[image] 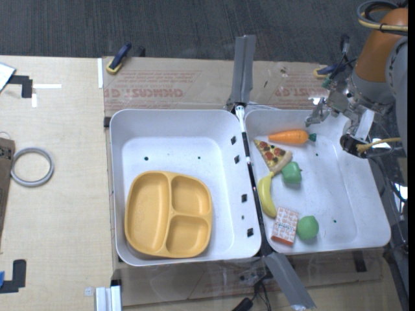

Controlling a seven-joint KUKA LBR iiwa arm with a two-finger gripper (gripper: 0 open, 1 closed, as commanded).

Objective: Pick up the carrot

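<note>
The carrot (pixel 288 136), orange with a small green tip at its right end, lies flat near the far edge of the right bin (pixel 353 193). My gripper (pixel 320 113) hangs over the bin's far right corner, just above and to the right of the carrot's green tip. It is apart from the carrot, and nothing shows in its grasp. The grey arm with its orange band (pixel 379 54) comes in from the upper right.
Also in the right bin are a pizza slice (pixel 272 154), a green fruit (pixel 292 173), a banana (pixel 266 195), a small printed box (pixel 284 226) and a green ball (pixel 307 227). A yellow divided plate (pixel 170 214) sits in the left bin (pixel 175 135). A tape roll (pixel 29 167) lies far left.
</note>
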